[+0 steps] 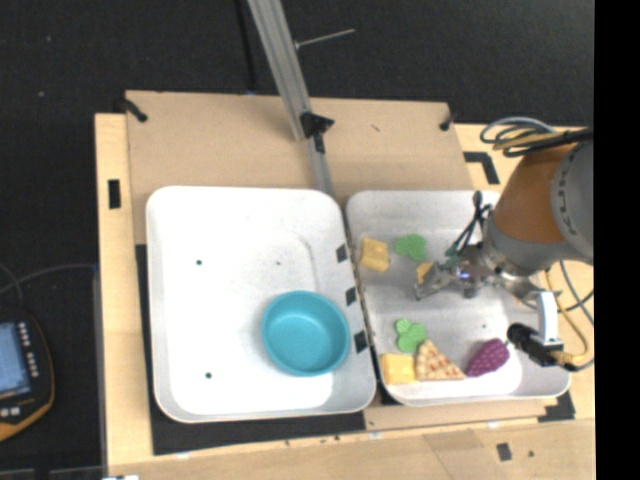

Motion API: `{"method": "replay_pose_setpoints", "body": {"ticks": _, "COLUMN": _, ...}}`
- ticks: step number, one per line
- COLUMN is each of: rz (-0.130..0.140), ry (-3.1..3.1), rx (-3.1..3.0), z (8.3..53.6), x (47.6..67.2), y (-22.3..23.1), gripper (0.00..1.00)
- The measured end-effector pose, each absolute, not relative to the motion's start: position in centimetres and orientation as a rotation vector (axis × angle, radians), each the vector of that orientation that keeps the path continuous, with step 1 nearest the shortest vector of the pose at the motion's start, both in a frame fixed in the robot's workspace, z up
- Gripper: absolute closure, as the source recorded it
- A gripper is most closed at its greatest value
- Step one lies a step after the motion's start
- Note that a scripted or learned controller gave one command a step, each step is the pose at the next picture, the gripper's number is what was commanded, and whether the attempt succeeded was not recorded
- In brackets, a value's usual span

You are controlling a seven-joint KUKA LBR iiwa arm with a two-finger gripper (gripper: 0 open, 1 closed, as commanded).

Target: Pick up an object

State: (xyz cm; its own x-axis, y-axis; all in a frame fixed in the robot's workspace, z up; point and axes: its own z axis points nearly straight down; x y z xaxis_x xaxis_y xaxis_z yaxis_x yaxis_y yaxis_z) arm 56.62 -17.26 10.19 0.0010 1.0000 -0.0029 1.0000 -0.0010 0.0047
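My gripper (432,282) is low in the right bin (400,206), near its middle. A small yellow piece (425,269) lies right at the gripper's tip; whether it is held I cannot tell. A green leafy toy (410,247) and a yellow block (375,255) lie to its upper left. Along the bin's front lie a green piece (407,335), a second yellow block (397,369), a pizza slice (436,362) and a purple bunch of grapes (487,357).
The left bin (200,228) holds a blue bowl (305,332) at its front right corner. A slanted metal pole (285,63) rises behind the bins. The arm's orange band (525,208) hangs over the right bin's right edge.
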Motion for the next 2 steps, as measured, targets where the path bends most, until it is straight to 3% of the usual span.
{"method": "replay_pose_setpoints", "body": {"ticks": 1, "rz": 0.004, "ry": 2.211, "rx": 2.225, "z": 11.2, "x": 56.6, "y": -17.3, "gripper": 1.00}}
{"method": "replay_pose_setpoints", "body": {"ticks": 2, "rz": 0.004, "ry": 2.212, "rx": 2.224, "z": 16.0, "x": 56.0, "y": -17.9, "gripper": 1.00}}
